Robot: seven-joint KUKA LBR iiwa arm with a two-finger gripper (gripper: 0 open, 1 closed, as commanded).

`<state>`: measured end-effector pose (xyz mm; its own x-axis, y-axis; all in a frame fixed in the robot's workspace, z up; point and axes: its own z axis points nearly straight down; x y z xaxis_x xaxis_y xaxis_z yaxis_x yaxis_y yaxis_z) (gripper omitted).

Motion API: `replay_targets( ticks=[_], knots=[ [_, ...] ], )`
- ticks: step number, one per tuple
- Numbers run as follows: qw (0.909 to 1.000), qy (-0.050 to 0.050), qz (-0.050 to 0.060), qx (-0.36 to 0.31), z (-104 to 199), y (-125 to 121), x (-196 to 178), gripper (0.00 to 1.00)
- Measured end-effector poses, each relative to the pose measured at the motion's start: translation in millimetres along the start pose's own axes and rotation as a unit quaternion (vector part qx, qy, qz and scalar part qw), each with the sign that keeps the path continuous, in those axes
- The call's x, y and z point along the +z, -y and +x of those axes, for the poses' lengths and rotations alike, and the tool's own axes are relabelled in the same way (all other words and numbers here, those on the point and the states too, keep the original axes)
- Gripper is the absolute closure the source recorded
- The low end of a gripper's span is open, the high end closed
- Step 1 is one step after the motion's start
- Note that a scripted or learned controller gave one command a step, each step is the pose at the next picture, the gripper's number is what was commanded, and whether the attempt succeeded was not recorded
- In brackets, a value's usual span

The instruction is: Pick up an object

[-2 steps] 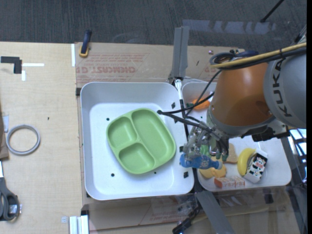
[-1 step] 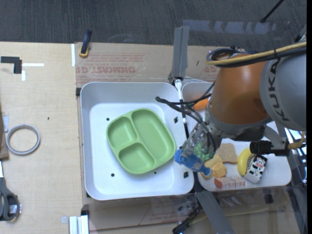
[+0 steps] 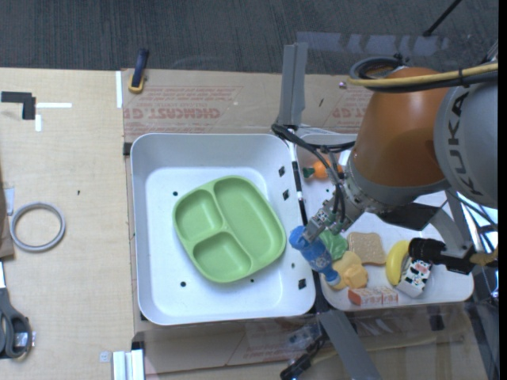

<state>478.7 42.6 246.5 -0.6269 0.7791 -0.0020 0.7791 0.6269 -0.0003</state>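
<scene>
My gripper (image 3: 319,229) hangs over the wall between the two bins, at the left edge of the right bin (image 3: 451,291). Its fingers (image 3: 326,218) are shut on a blue object (image 3: 311,248), which overlaps the bin rim and points down-right. Just beside it in the right bin lie a green item (image 3: 337,244) and a yellow toy (image 3: 351,273). Further right are a bread slice (image 3: 367,248), a yellow banana (image 3: 395,262), a red-and-white box (image 3: 372,295) and a small black-and-white carton (image 3: 413,276). An orange ball (image 3: 319,169) sits at the far end, partly behind the arm.
The left bin (image 3: 150,212) holds a green divided plate (image 3: 230,228). The arm's orange band and grey body (image 3: 412,141) cover the back of the right bin. On the bench at left lie a tape roll (image 3: 36,226) and scissors (image 3: 12,332).
</scene>
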Motion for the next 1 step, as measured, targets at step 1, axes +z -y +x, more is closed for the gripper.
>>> replay_targets(
  ticks=[1],
  knots=[
    [0.9814,0.000,0.000,-0.192,9.2,-20.3,-18.1,1.00]
  ],
)
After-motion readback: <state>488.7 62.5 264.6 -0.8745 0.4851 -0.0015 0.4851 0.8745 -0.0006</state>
